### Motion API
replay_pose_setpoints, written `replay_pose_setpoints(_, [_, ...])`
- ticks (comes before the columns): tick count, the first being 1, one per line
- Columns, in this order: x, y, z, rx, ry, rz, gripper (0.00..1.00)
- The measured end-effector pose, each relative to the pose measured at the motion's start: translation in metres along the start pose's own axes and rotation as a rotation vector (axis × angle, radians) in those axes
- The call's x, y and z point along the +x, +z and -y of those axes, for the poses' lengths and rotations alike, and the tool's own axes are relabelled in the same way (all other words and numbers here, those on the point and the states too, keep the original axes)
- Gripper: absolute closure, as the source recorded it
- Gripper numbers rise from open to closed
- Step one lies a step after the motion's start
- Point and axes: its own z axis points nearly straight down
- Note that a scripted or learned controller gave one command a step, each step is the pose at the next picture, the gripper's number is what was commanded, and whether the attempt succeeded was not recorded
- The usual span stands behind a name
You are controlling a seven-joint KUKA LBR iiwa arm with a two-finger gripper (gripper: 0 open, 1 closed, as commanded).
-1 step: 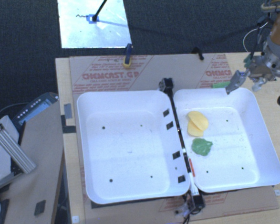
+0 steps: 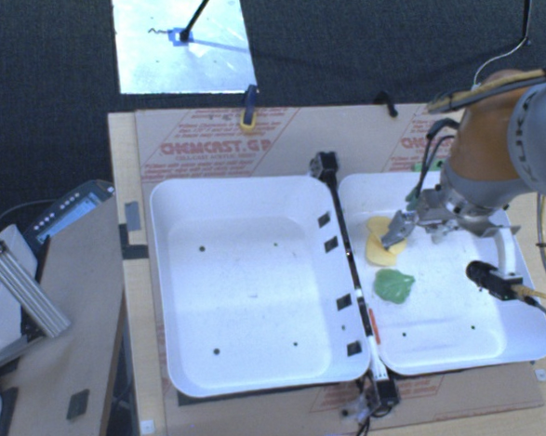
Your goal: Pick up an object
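Note:
Two objects lie in the right bin point(image 2: 505, 336). A flat yellow piece point(image 2: 379, 243) rests near its left wall, and a crumpled green piece point(image 2: 393, 286) sits just in front of it. My gripper point(image 2: 411, 225) hangs low over the bin's back half, its tip right at the yellow piece's upper right edge. Whether it touches the yellow piece is unclear. The green piece lies apart from the gripper, below and to its left.
The left bin point(image 2: 180, 293) adjoins the right one along a black-clipped divider point(image 2: 345, 254). A black fitting with cables point(image 2: 492, 279) juts over the right bin's right side. The grey and orange arm point(image 2: 491, 141) covers the back right corner.

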Motion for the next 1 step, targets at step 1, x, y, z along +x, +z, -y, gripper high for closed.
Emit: replay_pose_setpoints(1, [-0.0164, 0.0628, 0.0427, -0.012, 0.011, 0.003, 0.0])
